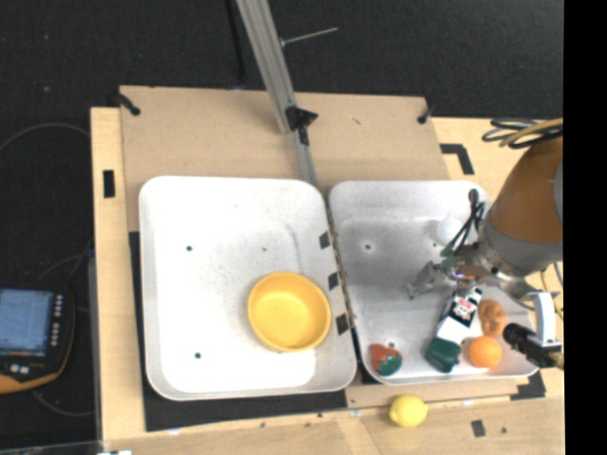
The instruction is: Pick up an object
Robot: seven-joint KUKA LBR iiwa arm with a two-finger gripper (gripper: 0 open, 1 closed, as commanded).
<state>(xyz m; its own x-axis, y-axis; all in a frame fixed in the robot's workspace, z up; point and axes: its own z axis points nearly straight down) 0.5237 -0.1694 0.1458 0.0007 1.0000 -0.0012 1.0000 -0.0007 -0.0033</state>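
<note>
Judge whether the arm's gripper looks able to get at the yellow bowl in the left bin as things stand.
Probably yes. The yellow bowl sits alone in the left bin, open from above. The gripper is over the right bin; between them is just the low bin rims.

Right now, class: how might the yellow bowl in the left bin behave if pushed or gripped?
The yellow bowl sits upright on the flat left bin, so it would likely slide rather than roll. It looks rigid and smooth, so fingers might slip on its rim.
</note>
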